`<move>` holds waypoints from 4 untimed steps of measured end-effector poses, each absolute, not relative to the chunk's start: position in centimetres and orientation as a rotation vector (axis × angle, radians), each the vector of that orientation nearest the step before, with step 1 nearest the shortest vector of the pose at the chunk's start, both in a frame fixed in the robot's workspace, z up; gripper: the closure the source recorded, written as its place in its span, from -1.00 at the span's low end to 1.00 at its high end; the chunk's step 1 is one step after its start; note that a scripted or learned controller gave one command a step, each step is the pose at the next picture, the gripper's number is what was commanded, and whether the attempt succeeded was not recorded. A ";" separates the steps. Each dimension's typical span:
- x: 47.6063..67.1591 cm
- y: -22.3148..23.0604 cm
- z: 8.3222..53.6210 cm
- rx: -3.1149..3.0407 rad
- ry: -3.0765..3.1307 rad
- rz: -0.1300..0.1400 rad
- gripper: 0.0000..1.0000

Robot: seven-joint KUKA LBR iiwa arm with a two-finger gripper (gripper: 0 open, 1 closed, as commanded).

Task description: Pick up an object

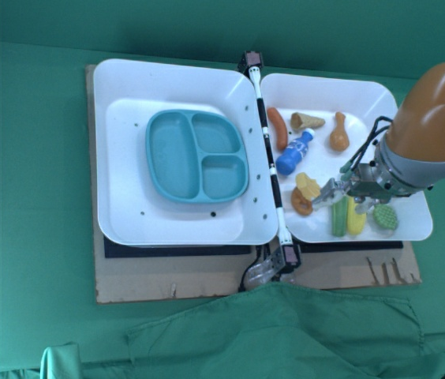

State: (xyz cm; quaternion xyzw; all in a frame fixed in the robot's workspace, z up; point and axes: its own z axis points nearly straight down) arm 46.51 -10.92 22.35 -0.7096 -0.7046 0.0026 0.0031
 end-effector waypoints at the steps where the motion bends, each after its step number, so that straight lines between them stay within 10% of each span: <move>1: 46.8 -10.9 24.0 -2.235 -2.219 -0.005 1.00; 2: 46.9 -11.0 25.1 -2.242 -2.217 -0.009 1.00; 3: 46.9 -11.0 25.1 -2.242 -2.216 -0.008 -1.00; 4: 47.5 -14.1 20.2 -2.250 -2.234 -0.016 -1.00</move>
